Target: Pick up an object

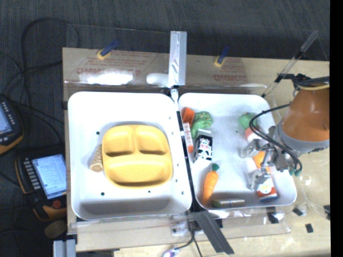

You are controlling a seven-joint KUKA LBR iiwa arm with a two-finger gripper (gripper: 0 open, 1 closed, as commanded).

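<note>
jaws (pixel 261 165) hung low in the right bin (pixel 230 101), spread state: I could not tell | orange-and-white packet (pixel 265 188) lay just beneath and toward the bin's front wall | carrot (pixel 210 181) well off toward the left bin

Dark carpet floor (pixel 107 9); wooden bench (pixel 257 71); black cables (pixel 32 42).

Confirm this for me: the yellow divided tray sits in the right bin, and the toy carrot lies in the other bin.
Wrong bin. The camera view shows the yellow divided tray in the left bin; the toy carrot lies in the other bin, the right one.
</note>
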